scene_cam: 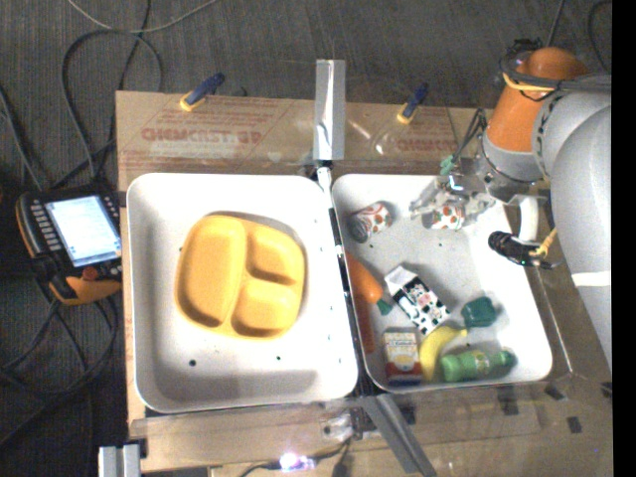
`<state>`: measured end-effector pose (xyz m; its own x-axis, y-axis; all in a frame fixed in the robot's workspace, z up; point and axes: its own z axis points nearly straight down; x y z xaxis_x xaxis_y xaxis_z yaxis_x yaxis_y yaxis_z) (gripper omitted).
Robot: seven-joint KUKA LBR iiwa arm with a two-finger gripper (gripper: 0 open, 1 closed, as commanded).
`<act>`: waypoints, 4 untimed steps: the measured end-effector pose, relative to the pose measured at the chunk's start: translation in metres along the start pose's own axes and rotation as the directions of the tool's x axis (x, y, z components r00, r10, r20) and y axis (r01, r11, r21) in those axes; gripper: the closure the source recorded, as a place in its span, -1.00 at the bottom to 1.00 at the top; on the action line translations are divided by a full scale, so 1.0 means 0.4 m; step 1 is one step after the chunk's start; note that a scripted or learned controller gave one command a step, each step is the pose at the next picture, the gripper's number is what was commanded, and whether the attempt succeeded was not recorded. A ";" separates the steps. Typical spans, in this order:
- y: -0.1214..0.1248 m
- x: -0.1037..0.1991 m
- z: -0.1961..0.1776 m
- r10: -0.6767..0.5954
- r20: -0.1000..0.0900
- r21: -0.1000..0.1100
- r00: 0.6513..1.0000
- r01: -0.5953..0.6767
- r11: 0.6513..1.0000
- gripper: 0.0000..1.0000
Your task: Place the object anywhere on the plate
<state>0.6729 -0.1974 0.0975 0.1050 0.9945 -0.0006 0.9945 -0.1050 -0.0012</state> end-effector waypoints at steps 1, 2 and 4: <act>-0.153 0.131 -0.207 -0.158 0.000 0.002 0.987 0.158 0.987 1.00; -0.107 0.218 -0.073 -0.277 -0.001 0.003 0.961 0.277 0.961 1.00; -0.191 0.540 -0.212 -0.352 0.003 0.002 0.936 0.352 0.936 1.00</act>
<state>0.6196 0.0256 0.1821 -0.2519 0.9677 -0.0026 0.9677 0.2519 -0.0030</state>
